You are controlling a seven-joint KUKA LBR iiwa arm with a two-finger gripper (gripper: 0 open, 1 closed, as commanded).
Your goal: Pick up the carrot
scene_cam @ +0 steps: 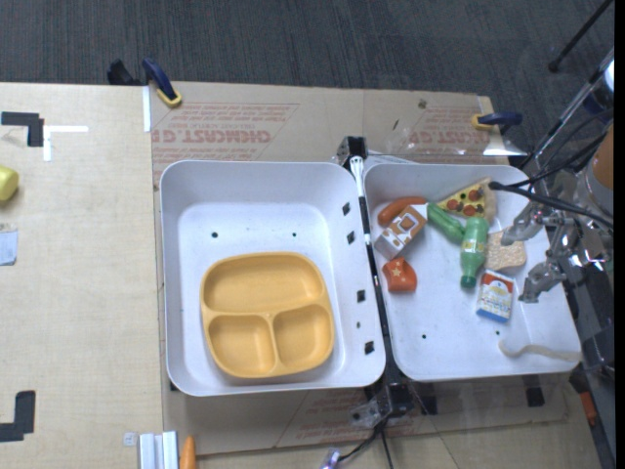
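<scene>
The carrot (397, 206), an orange-red elongated piece, lies at the far left of the right bin (439, 345), partly tucked behind a small orange-and-white carton (401, 231). My gripper (533, 253) hangs over the right edge of that bin, well to the right of the carrot. Its two fingers are spread apart and open, with nothing between them. One fingertip (525, 225) is beside a tan cracker (506, 252); the other sits lower, near the bin's right rim.
The right bin also holds a pizza slice (467, 199), a green bottle (473, 249), a dark green vegetable (444, 222), a red tomato (399, 276) and a small white box (495, 296). A yellow divided plate (266, 314) sits in the left bin (186, 262).
</scene>
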